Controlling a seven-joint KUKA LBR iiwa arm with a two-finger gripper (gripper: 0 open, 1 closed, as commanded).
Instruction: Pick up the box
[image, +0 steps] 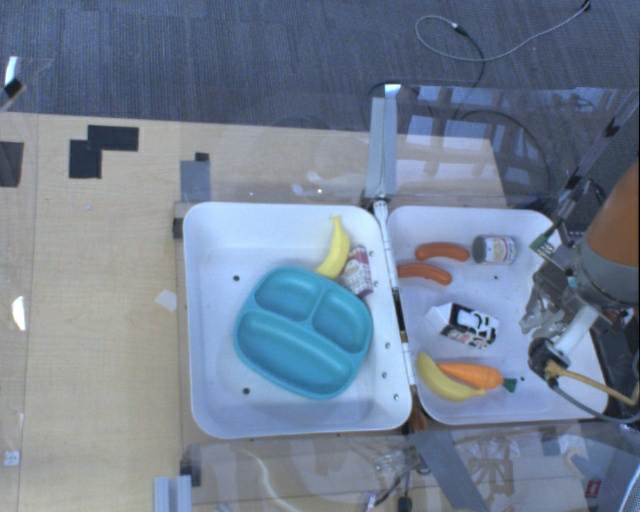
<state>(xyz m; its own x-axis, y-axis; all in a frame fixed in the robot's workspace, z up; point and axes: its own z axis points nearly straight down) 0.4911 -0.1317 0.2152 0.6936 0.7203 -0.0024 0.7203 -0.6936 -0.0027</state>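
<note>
Though the tool (538, 318) hangs just beside the box (468, 325), its opening is unclear.

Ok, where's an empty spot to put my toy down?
Left bin: bare floor between its left wall and the blue tray. Right bin is crowded: sausages, can, box, banana, carrot.

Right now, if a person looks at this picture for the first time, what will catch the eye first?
The big blue tray in the left bin draws the eye first. Next come the orange carrot near the front edge of the right bin and the small white box just behind it. The gripper hangs at that bin's right side, apart from the box.
</note>
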